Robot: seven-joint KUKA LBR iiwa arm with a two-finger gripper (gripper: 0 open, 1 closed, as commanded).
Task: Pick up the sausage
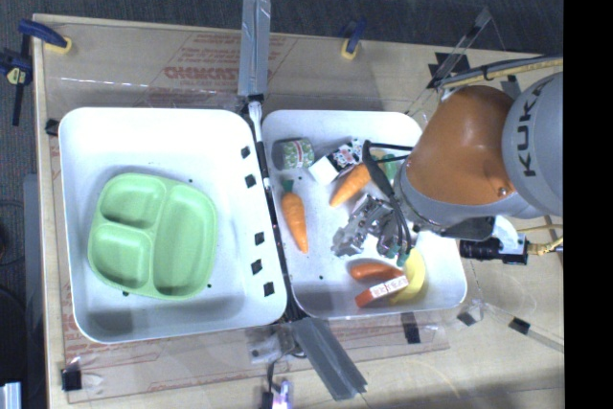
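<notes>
The sausage (pixel 375 270), a short reddish-brown piece, lies near the front of the right bin (pixel 316 302). My gripper (pixel 367 227) hangs in the middle of that bin, just behind and slightly left of the sausage. Its metal end points down and to the left, and the sausage lies on the bin floor apart from it. The grey arm with its orange band (pixel 460 158) covers the bin's right side.
A banana (pixel 414 278) and a red labelled item (pixel 378 294) lie right beside the sausage. Two carrots (pixel 294 220) (pixel 350 185), a small can (pixel 294 153) and a black-and-white packet (pixel 337 158) fill the rest. The left bin (pixel 77 148) holds a green divided plate (pixel 153 235).
</notes>
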